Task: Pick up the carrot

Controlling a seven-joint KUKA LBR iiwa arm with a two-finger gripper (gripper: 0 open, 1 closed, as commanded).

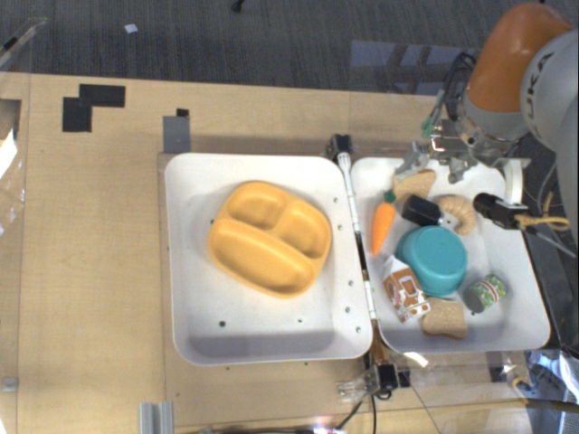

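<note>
Dark grey carpet runs across the top of the view, behind a light wooden counter (pixel 90 269) that carries two shallow white bins side by side.

Left bin (pixel 194 333): holds one yellow divided plate (pixel 270 236), lying flat with its three compartments facing up, roughly central in the bin.

Right bin (pixel 525 319): holds a cluster of small items.
- Carrot (pixel 383 226): orange with a green top, lying flat near the bin's left wall, its green end pointing toward the far side. It sits just beside the teal bowl and apart from the tool.
- Teal bowl (pixel 434 259): in the middle of the bin.
- Black object (pixel 421 211): between the carrot and a tan, bread-like piece (pixel 457 212).
- Small red-and-white carton (pixel 406 295): at the near-left side of the bowl.
- Tan slice (pixel 444 319): at the near side of the bin, touching the carton.
- Small green-patterned can (pixel 484 293): to the right of the bowl.
- Second tan item (pixel 415 184): at the far end of the bin, directly under the tool.

Arm (pixel 534 61): grey with an orange band, reaching in from the right. Tool (pixel 441 161): positioned over the far edge of the right bin. Its fingers are spread apart, with nothing between them. The carrot lies untouched in the bin.
</note>
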